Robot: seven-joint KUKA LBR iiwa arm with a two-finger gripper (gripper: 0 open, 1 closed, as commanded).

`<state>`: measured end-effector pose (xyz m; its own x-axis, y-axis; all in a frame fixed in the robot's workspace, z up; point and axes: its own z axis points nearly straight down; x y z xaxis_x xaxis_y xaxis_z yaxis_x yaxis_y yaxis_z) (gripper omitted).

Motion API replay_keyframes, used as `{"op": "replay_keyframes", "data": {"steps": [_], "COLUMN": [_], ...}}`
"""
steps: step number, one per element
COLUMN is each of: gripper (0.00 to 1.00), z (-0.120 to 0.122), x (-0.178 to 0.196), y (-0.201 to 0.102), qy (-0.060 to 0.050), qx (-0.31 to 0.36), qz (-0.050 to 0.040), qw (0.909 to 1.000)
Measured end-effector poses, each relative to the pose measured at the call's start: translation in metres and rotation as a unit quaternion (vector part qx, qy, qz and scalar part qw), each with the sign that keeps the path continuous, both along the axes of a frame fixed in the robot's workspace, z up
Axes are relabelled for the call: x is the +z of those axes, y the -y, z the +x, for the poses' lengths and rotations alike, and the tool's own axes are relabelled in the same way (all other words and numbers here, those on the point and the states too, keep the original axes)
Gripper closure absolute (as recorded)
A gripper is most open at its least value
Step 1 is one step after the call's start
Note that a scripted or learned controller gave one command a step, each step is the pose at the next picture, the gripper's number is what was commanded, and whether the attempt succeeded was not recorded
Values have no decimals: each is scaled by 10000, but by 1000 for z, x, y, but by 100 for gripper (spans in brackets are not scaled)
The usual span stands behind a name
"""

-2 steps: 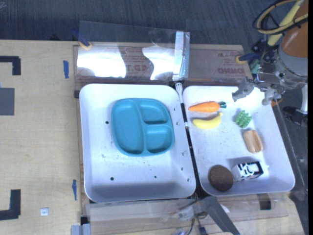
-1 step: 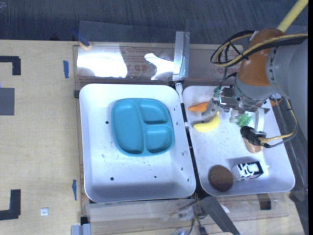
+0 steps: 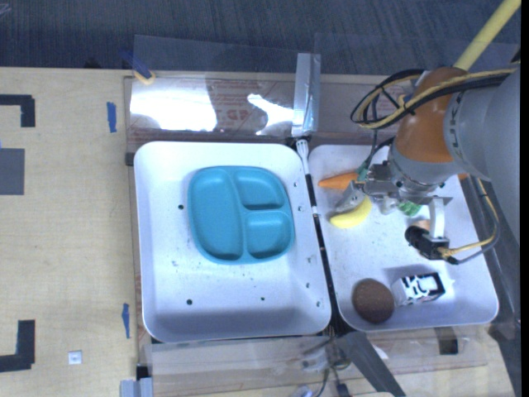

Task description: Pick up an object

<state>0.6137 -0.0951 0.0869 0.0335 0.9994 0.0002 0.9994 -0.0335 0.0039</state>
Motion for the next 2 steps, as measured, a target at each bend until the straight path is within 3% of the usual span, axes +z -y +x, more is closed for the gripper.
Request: {"op": "replay_keyframes", "data": {"steps": [1,2], "gripper": [100,100], "z": [2,3], "x": [13,144], "y": [2,-64], "qy": [32,37], "qx": [-20,-524], "qz": [-5,13], "qw": [10000,9986]}}
